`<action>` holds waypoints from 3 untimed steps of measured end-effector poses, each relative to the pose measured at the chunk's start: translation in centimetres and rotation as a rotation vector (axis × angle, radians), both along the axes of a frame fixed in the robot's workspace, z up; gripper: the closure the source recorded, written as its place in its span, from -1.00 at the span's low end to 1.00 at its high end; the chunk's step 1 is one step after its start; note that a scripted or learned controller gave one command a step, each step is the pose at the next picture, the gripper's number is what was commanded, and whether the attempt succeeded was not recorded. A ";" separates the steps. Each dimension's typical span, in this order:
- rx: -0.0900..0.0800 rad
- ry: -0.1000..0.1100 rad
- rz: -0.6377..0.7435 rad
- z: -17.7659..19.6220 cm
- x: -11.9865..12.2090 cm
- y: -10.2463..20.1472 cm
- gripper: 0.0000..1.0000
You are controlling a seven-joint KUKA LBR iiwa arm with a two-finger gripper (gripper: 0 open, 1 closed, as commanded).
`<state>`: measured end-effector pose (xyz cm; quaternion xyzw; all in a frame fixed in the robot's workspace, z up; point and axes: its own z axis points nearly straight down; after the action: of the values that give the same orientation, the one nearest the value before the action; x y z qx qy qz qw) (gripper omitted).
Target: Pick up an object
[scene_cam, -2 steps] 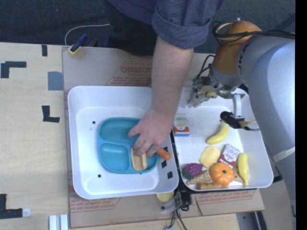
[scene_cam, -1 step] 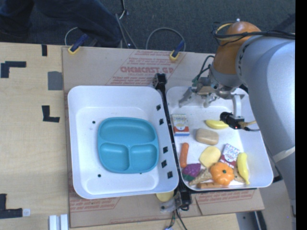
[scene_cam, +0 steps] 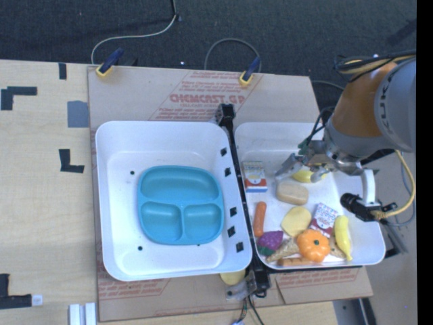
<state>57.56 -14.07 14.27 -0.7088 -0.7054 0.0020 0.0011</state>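
Left bin (scene_cam: 108, 181): blue divided plate (scene_cam: 180, 204), three compartments. Right bin (scene_cam: 270, 137): small red-and-white carton (scene_cam: 254, 177), carrot (scene_cam: 259, 219), purple grapes (scene_cam: 270, 240), tan bread-like piece (scene_cam: 292, 193), pale yellow potato-like lump (scene_cam: 296, 220), orange pumpkin (scene_cam: 313, 246), red-white packet (scene_cam: 325, 216), yellow banana (scene_cam: 343, 237). Gripper (scene_cam: 306, 168) sits low over a small yellow object (scene_cam: 302, 176), touching or just above it. Can't tell whether the fingers are spread or clamped, or gripping it.

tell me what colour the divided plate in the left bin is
Light blue; the divided plate shows best in the camera view.
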 end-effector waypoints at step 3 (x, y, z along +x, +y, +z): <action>-0.001 -0.012 0.009 -4.5 2.4 -0.1 -1.00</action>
<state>59.93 -14.16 9.72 -0.7056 -0.7086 -0.0019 -0.0036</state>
